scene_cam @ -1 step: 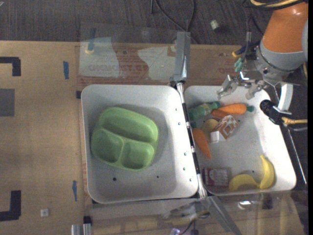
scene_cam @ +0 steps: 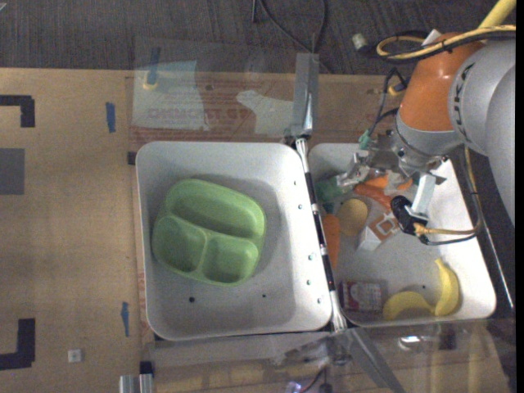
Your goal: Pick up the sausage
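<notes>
A grey-and-orange arm reaches from the frame's right, its gripper [scene_cam: 378,173] low over the upper part of the right bin [scene_cam: 471,289]; whether it is open or closed cannot be told.

No item in the clutter can be identified as the sausage. A green divided tray [scene_cam: 210,231] lies in the left bin [scene_cam: 246,313]; a banana [scene_cam: 427,295] and a small packet [scene_cam: 363,294] lie at the right bin's lower edge on the wooden surface [scene_cam: 65,244].

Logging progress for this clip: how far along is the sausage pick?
Early stage. The end effector is low in the right bin, over clutter near its upper left. No sausage is visibly lifted, and I cannot pick one out. The banana and the green tray lie untouched. Grasp and lift remain.
</notes>
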`<action>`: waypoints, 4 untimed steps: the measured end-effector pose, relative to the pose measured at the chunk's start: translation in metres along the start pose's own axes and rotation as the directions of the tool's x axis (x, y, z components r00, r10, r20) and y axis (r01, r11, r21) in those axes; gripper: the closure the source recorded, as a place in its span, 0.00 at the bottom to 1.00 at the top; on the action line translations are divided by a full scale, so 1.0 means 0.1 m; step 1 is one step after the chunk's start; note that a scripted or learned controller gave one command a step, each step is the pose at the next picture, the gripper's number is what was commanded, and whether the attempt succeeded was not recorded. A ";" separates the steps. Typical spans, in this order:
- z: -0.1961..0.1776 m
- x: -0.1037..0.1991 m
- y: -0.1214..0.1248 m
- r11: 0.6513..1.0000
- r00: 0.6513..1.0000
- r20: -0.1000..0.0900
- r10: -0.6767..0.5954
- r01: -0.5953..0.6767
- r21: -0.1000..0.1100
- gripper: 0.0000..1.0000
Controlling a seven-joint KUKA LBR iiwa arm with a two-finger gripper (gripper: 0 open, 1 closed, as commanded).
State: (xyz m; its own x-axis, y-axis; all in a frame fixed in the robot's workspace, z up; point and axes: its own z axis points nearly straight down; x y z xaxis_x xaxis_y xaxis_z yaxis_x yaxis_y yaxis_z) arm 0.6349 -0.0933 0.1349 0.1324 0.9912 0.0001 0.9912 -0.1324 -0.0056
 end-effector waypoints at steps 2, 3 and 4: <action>0.50 -0.63 0.30 0.999 0.999 -0.007 -0.039 0.039 0.022 0.00; 0.41 -0.64 0.29 0.999 0.999 -0.002 -0.040 0.040 0.025 1.00; -0.54 -0.14 0.28 1.000 1.000 0.001 -0.008 0.008 -0.002 1.00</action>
State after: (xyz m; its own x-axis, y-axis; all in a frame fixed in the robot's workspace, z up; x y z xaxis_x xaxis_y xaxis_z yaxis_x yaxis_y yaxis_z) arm 0.6614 -0.1104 0.1892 0.1241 0.9923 -0.0005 0.9923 -0.1241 -0.0033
